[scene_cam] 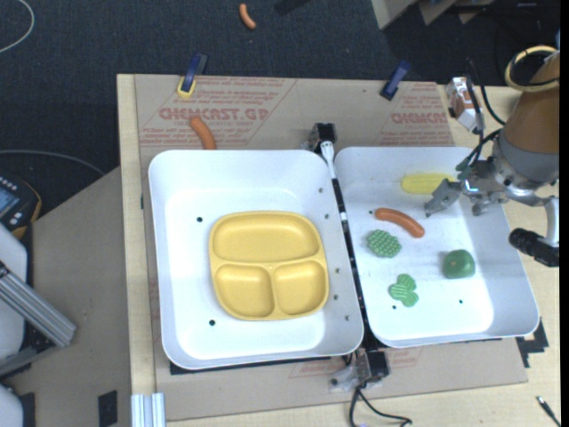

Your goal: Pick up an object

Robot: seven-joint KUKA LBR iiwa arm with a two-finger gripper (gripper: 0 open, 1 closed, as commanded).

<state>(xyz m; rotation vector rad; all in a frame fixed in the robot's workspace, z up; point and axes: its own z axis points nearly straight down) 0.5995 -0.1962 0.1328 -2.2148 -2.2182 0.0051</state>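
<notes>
The right bin (498,314) holds several toy foods: a yellow piece (421,183) at the back, an orange-red sausage (399,221), a round textured green piece (384,243), a dark green pepper-like piece (459,263) and a light green leafy piece (404,290). My gripper (460,203) hangs over the bin's back right part, just right of the yellow piece. Its fingers (439,204) are spread open with nothing between them. The pepper-like piece lies a little in front of it.
The left bin (178,238) holds a yellow divided tray (268,264). An orange sausage (204,132) lies on the cardboard behind that bin, and another (247,15) lies on the dark floor. Clamps (189,76) sit along the back edge.
</notes>
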